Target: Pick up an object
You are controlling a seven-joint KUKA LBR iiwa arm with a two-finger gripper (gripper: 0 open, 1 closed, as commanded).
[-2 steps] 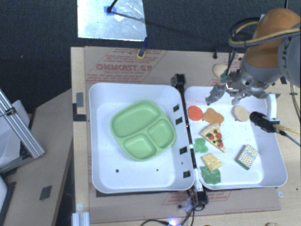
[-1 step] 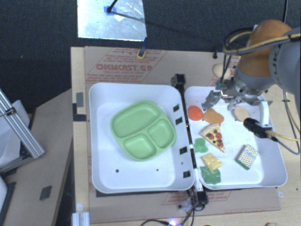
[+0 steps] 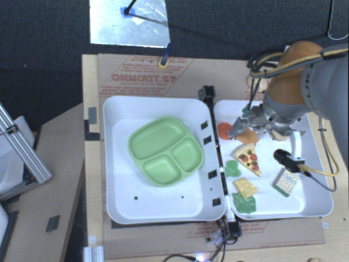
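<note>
1. Bins of shallow white plastic sit side by side on the surface (image 3: 143, 76): a left bin (image 3: 121, 192) and a right bin (image 3: 315, 200).
2. The left bin holds a green divided tray (image 3: 165, 150), lying flat near its middle.
3. The grey arm (image 3: 322, 89) reaches in from the right, and its end effector (image 3: 242, 127) is low over the upper part of the right bin.
4. Whether the end effector is spread or pressed together cannot be told from this angle.
5. An orange piece (image 3: 248, 137) lies right at the end effector's tip. I cannot tell whether it is gripped.
6. A red disc (image 3: 224, 130) lies just beside them, near the wall between the bins.
7. Lower in the same bin lie a pizza slice (image 3: 248, 159), a small green piece (image 3: 233, 169), a yellow cheese wedge (image 3: 245, 188) and a second green piece (image 3: 244, 203) near the lower corner.
8. A green-and-white patterned square (image 3: 286, 183) lies apart from these, further toward the arm's side.
</note>
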